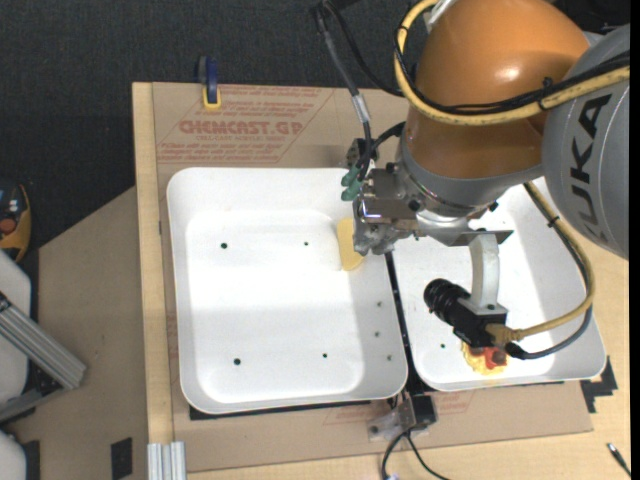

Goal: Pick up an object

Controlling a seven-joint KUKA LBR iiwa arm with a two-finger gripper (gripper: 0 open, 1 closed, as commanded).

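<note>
Over the left bin's (200,298) right wall, the hand (372,230), grip unclear, hides a yellow object (349,250).

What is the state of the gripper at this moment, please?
Gripper: cannot be told; it sits low at the left bin's right edge, beside a yellow object.

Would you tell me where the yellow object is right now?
The yellow object lies at the left bin's right edge, just under the arm's wrist.
</note>
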